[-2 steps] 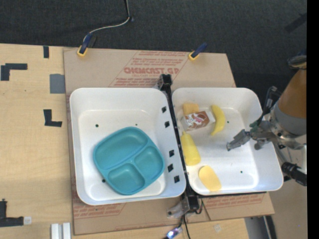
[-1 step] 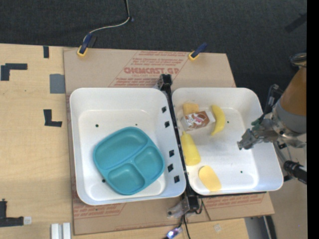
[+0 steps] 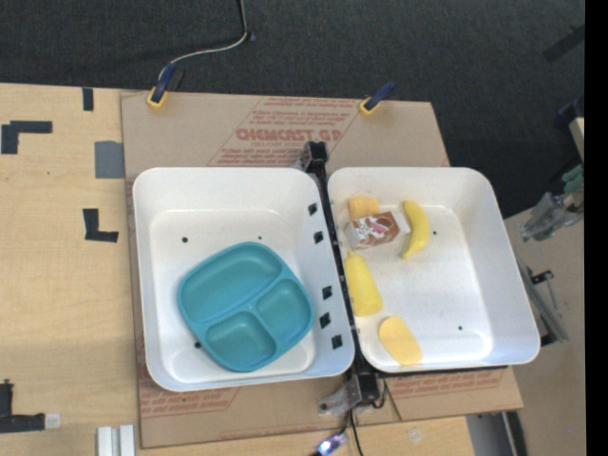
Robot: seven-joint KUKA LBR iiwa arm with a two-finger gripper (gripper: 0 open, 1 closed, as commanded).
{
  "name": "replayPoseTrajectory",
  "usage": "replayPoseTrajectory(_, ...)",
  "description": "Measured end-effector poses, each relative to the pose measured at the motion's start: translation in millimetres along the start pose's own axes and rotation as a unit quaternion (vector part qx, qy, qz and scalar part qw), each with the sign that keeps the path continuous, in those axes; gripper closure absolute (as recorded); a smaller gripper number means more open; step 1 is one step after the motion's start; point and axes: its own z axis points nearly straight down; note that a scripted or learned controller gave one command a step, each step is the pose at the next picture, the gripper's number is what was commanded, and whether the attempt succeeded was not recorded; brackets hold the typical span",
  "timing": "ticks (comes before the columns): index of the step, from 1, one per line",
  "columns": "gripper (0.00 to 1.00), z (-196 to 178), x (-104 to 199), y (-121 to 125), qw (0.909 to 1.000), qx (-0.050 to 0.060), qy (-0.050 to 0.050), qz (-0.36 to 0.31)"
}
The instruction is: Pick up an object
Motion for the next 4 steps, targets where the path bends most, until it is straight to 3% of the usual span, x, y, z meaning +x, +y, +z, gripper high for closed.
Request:
replayPoseTrajectory(1,1.0,-136,64,25,1.0,0.0,0.002,-0.004)
replayPoseTrajectory(2,1.0,58,69,-3,0.9999,0.012,0.004,0.001)
replayPoseTrajectory(3,1.0,-143,61,11,1.0,-0.002,0.001,-0.001)
replayPoseTrajectory(4,1.0,-175,133,2,1.0,0.006,0.003,-0.002)
